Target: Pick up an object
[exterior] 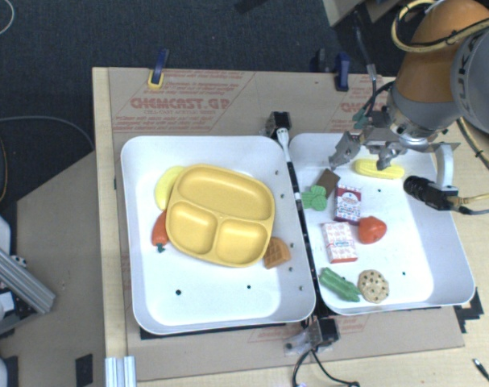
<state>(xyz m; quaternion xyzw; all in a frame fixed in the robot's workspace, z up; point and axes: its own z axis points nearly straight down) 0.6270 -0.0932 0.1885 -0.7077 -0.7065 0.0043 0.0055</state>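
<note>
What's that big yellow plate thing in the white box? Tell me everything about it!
The yellow tray looks like smooth plastic with rounded corners and three sections: one long, two smaller. It lies flat, turned at a slant, in the left bin. A yellow banana-like piece and a red-orange toy peek out along its left edge, and a brown toy sits against its lower right corner.

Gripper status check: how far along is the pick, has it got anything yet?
Done: the gripper is down over the back of the right bin, fingers spread. In hand: nothing; one finger stands by the yellow banana-like piece, the other near the brown block, neither between them. Left: close on one item and lift. The tomato, cookie and small boxes lie untouched.
</note>
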